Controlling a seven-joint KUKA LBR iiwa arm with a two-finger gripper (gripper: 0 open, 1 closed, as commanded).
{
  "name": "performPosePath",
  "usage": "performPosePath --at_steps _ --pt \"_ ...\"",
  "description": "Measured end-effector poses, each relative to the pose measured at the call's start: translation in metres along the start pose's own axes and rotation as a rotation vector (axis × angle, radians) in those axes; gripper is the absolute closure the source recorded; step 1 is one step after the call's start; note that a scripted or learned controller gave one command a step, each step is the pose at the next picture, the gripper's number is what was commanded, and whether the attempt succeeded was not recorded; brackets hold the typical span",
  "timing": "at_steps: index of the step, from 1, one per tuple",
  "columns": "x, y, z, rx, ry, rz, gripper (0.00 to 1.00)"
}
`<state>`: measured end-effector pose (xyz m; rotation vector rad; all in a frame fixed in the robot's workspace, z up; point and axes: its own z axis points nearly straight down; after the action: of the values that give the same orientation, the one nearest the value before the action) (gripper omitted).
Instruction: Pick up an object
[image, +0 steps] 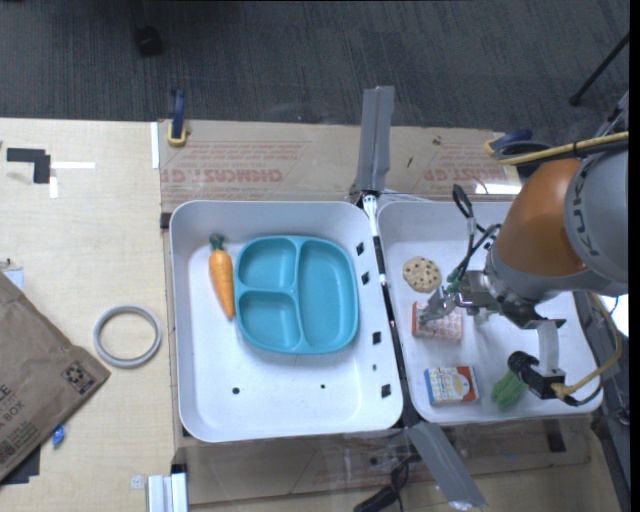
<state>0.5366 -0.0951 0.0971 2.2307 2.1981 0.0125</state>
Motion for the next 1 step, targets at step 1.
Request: performPosePath --at_steps 1 --pt "-0.0007 -0.0021 0.0003 0.000 0.000 -0.192 0.00"
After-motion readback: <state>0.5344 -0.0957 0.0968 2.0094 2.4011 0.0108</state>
